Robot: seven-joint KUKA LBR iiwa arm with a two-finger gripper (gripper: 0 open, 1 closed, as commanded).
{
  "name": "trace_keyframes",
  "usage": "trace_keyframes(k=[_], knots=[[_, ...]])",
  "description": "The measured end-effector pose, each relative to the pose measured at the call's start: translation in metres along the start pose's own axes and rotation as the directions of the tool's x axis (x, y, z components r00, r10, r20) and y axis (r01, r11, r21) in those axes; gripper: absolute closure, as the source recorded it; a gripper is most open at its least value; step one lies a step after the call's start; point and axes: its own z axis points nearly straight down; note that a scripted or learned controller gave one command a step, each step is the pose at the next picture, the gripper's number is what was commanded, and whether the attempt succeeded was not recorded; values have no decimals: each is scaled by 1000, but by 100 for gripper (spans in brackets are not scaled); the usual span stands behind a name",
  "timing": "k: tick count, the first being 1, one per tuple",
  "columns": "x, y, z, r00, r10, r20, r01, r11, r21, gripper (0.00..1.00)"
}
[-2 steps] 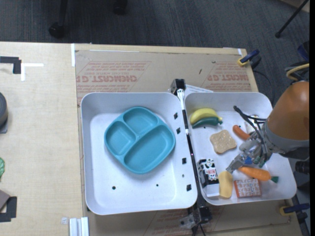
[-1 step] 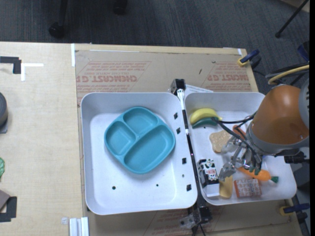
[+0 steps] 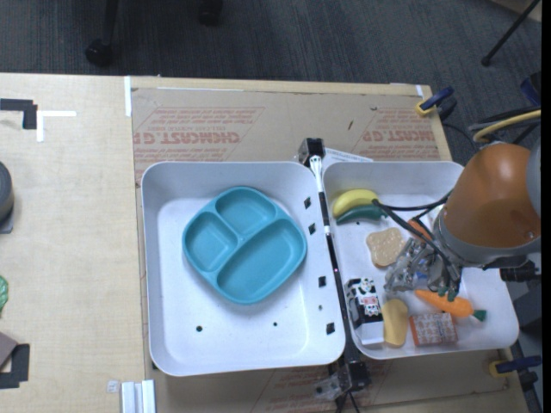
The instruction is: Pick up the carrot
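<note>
Hand [image 3: 419, 269] positioned low in right bin [image 3: 430, 175], just beside carrot [image 3: 449, 304]. Open or closed: cannot tell from this view.

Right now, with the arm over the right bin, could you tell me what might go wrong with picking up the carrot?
1. The carrot lies close to the bin wall, so the gripper might bump it.
2. The red packet and yellow block crowd nearby and could be nudged or grabbed instead.
</note>
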Motion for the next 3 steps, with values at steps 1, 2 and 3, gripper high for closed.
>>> trace_keyframes(k=[1, 2, 3], knots=[[0, 0, 0, 1000, 1, 0, -1, 1000, 0, 0], [-4, 0, -10, 1000, 5, 8, -5, 1000, -2, 100], [-3, 0, -10, 1000, 6, 8, -6, 1000, -2, 0]])
